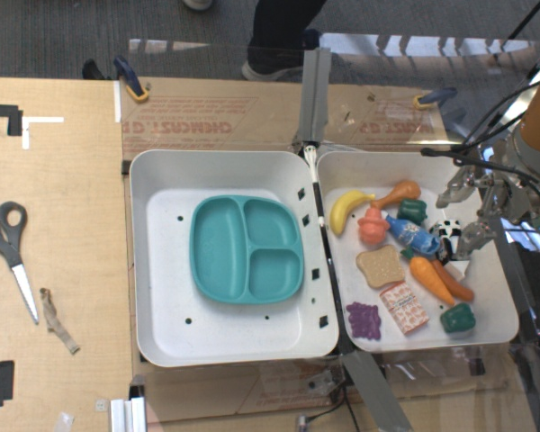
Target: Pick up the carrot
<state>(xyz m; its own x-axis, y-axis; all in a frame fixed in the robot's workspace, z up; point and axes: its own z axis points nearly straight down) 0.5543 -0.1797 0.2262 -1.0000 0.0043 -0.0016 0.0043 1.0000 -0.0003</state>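
Observation:
The carrot [437, 280] is orange and tapered. It lies at a slant in the right bin [495, 331], between a slice of bread [381, 266] and a green pepper [457, 317]. My gripper [462, 215] hovers over the bin's right side, above and a little to the right of the carrot. Its two grey fingers [452, 190] are spread open with nothing between them.
The right bin also holds a banana [346, 211], an orange drumstick [396, 193], a peach-coloured fruit [372, 229], a blue bottle [412, 235], purple grapes [364, 320] and a pink box [404, 309]. A teal divided plate [247, 248] sits in the left bin. Scissors [11, 250] lie on the bench at the left.

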